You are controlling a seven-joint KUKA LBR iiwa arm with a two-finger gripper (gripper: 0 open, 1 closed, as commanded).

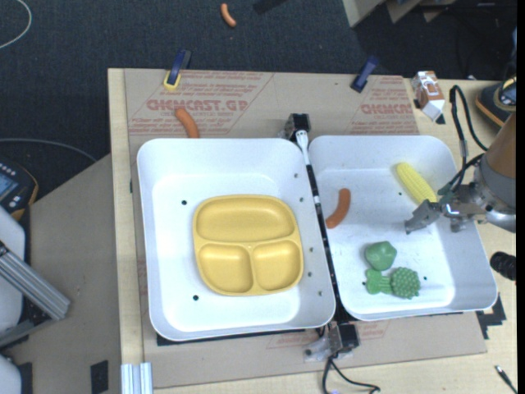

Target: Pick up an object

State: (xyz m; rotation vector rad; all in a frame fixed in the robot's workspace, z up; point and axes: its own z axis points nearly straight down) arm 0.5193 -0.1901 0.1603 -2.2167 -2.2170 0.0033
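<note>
Two shallow white bins sit side by side on a cardboard-faced bench. The left bin (pixel 156 220) keeps a yellow three-compartment plate (pixel 246 243) at its centre, likely as a drop target. The right bin (pixel 467 277) serves as the picking stock: a yellow toy corn cob (pixel 416 182) toward one o'clock, a toy sausage (pixel 339 207) at nine o'clock close to the dividing wall, a green toy pepper (pixel 380 255) near six o'clock, and a toy broccoli (pixel 395 283) just below it.

From three o'clock the gripper (pixel 436 216) reaches in low over the bin floor, its two fingers spread apart with nothing between them. It hangs just below the corn cob's lower end, apart from the pepper, so I judge the corn the likeliest target, though the grasp is not yet made.

Red stencilled lettering on the cardboard sheet (pixel 246 97) reads roughly "GICHCAST.GP"; I cannot read it with certainty, and a similar print at the right is partly hidden. A second sausage (pixel 188 122) lies outside the bins at eleven o'clock, and another small one (pixel 228 14) lies on the dark floor beyond.
</note>
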